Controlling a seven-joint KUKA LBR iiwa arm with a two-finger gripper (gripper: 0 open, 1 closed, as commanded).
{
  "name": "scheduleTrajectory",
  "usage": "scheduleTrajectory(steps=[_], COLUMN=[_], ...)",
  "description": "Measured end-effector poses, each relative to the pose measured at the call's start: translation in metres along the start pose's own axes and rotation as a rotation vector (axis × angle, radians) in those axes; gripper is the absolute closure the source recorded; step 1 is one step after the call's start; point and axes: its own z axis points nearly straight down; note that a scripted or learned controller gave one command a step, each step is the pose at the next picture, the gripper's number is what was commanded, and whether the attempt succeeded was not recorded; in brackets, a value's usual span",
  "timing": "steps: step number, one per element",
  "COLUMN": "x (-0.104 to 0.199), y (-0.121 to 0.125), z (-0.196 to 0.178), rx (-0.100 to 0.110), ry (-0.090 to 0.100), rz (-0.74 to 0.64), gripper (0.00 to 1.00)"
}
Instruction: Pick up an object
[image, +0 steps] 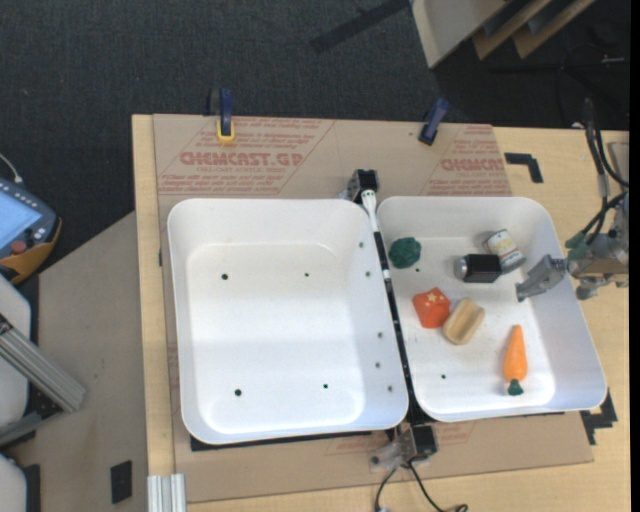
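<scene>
Presently, camera view | tool (541, 277) low over right bin's (560, 395) right rim, finger state cannot be told, nothing seen held | right bin: green ball (405, 252) far left, black block (478, 267) touching small can (501, 246), red piece (432, 307) just beside tan piece (463, 322), carrot (514, 359) near right | left bin (190, 340) alongside on bench (330, 140).

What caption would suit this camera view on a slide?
Gripper at the right bin's right edge, near a carrot, tomato, green ball and can.
</scene>
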Motion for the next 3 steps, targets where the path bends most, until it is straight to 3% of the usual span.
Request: scheduleTrajectory(steps=[1, 2, 3], x=[-0.026, 0.053, 0.058], y=[-0.023, -0.02, -0.018], z=[0.094, 0.173, 0.042], rx=[0.01, 0.002, -0.014], ry=[0.002, 0.003, -0.003], rz=[0.004, -0.005, -0.003], gripper=[0.0, 0.0, 0.0])
